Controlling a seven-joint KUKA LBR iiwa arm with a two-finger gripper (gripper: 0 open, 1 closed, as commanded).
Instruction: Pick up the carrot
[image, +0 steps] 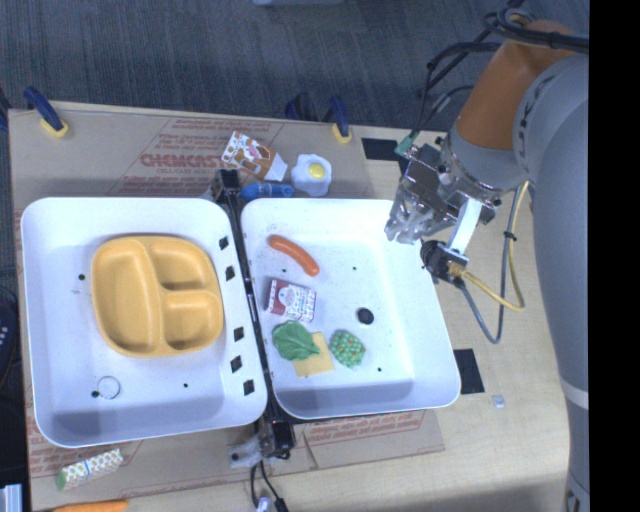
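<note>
The carrot (293, 254) is a short orange stick lying at a slant in the upper left part of the right bin (400, 300). My gripper (405, 226) hangs over that bin's upper right rim, well to the right of the carrot and apart from it. Nothing shows in its grasp. The grey arm with its orange band (505, 75) comes in from the upper right.
Below the carrot lie a red and white carton (290, 300), a green leaf (294, 340), a yellow slice (315, 362) and a green pea cluster (347, 348). The left bin (50, 300) holds a yellow divided tray (157, 294). Small packages (247, 153) sit behind the bins.
</note>
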